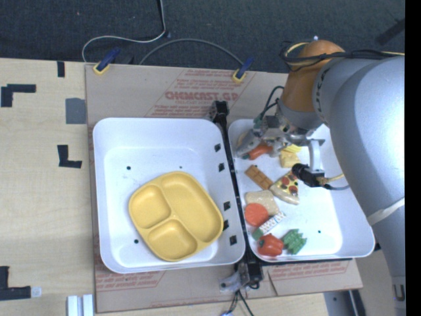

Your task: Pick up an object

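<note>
Overhead, the grey arm point(368, 130) fills the three o'clock side, its orange band point(304, 78) up near one o'clock. Below it lie two white bins: the left bin point(112, 143) holds a yellow divided plate point(174, 214), and the right bin point(342, 236) holds a scatter of toy food. The gripper point(273, 137) hangs low over the right bin's twelve o'clock end, just above an orange-red piece point(260, 151) and beside a yellow piece point(289, 157); whether it grips anything I cannot tell. Towards six o'clock sit a pizza slice point(287, 187), a brown bar point(258, 176), a tomato point(256, 213), a red piece with a green one point(295, 241) at the bin's bottom. These look like light, rigid, smooth plastic, likely slippery; the orange-red piece is probably best pinched across its narrow width.
</note>
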Robot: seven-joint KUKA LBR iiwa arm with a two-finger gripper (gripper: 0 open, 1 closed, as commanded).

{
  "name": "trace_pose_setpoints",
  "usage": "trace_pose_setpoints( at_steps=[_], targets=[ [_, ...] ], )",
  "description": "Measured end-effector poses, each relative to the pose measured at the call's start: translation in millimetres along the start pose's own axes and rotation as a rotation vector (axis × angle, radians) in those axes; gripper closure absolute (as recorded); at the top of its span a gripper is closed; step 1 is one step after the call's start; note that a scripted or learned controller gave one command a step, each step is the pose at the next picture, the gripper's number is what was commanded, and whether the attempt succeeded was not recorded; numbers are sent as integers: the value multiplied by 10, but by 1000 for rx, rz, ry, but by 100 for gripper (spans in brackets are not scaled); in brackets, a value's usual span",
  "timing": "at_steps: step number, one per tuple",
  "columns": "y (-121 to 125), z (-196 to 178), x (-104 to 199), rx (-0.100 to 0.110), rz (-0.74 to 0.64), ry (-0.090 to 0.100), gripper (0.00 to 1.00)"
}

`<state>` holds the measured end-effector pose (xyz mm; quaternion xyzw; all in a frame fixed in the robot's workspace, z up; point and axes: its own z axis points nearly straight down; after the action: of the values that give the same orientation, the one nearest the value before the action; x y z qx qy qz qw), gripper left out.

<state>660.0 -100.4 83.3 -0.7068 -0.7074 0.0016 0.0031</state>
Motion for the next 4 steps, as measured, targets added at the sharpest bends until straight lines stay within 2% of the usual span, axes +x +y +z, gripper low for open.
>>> trace_pose_setpoints(
  at_steps=[1,4],
  targets=[
    [53,2,18,8,3,-2,0],
    [52,1,30,7,4,-6,0]
  ],
)
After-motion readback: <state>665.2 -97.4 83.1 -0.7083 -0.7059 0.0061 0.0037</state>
